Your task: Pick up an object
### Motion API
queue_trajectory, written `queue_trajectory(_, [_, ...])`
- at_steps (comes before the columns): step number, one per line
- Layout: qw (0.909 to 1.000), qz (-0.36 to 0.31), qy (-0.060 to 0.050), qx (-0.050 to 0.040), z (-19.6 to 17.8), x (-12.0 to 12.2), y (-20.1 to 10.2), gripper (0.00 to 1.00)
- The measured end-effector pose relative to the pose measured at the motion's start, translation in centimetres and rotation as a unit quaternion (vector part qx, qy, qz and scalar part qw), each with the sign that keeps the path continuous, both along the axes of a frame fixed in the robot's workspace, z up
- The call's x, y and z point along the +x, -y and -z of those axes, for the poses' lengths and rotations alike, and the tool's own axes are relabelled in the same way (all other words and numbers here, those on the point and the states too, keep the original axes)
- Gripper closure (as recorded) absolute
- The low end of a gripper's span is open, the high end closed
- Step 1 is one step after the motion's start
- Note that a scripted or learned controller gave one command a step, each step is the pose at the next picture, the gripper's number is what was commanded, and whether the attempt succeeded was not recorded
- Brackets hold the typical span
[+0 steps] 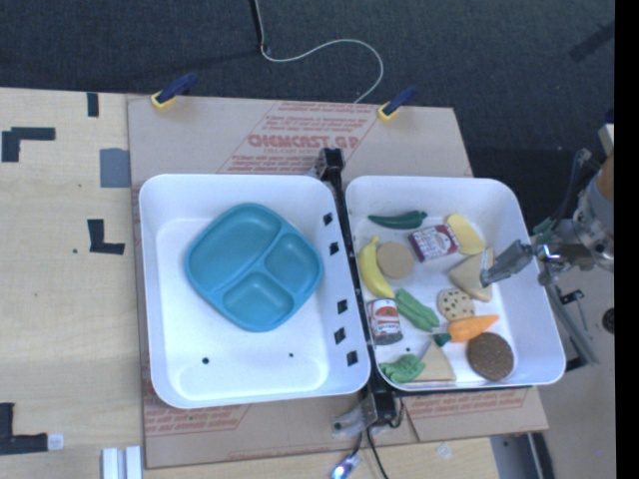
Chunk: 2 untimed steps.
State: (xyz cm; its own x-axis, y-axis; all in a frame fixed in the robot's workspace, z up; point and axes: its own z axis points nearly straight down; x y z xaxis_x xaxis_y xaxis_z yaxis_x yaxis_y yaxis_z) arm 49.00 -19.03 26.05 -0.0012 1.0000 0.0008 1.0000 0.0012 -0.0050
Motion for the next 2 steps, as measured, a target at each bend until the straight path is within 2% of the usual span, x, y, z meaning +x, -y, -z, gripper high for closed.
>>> queue_trajectory(1, [1.0, -0.001, -0.002, 0.0005, -0.8, 0.1, 0.0, 1.0])
queue_trajectory(2, [1.0, -0.002, -0.001, 0.0011, 2.1, -0.7, -5.5, 1.0])
